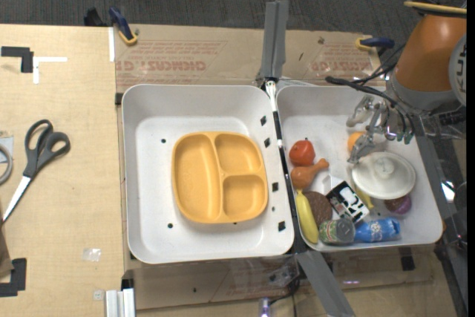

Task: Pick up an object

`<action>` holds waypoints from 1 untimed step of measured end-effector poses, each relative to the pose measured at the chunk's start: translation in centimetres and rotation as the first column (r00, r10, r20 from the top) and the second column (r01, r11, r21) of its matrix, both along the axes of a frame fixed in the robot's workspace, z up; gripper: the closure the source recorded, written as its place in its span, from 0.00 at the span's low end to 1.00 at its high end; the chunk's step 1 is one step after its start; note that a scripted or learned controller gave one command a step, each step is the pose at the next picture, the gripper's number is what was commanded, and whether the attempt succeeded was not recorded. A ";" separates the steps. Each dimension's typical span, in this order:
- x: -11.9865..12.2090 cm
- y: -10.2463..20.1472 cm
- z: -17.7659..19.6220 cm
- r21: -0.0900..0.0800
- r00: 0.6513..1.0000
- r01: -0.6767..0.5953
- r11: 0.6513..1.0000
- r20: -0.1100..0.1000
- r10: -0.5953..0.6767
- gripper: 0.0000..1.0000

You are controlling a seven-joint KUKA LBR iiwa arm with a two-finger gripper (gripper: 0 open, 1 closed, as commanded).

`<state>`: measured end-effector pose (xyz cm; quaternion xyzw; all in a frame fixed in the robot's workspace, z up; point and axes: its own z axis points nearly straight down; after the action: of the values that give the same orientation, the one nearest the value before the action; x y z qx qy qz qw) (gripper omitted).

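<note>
Pincer (pixel 369 131) over right bin (pixel 319 104) — grip state unclear — beside white lid (pixel 383 174).

Faint red printing runs across the cardboard sheet (pixel 223 56) on the far side of the counter (pixel 59 159); its reversed letters cannot be read.

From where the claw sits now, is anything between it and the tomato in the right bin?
Nothing visible blocks it. The claw hangs over the right bin, and the tomato lies to its left across bare bin floor. A small orange object sits right by the claw, off that line.
</note>
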<state>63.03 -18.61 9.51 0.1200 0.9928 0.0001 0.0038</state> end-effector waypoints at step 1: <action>0.2 0.0 1.2 -0.002 1.000 -0.003 1.000 0.007 0.003 1.00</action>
<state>63.25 -18.58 10.69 0.1186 0.9929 -0.0006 0.0074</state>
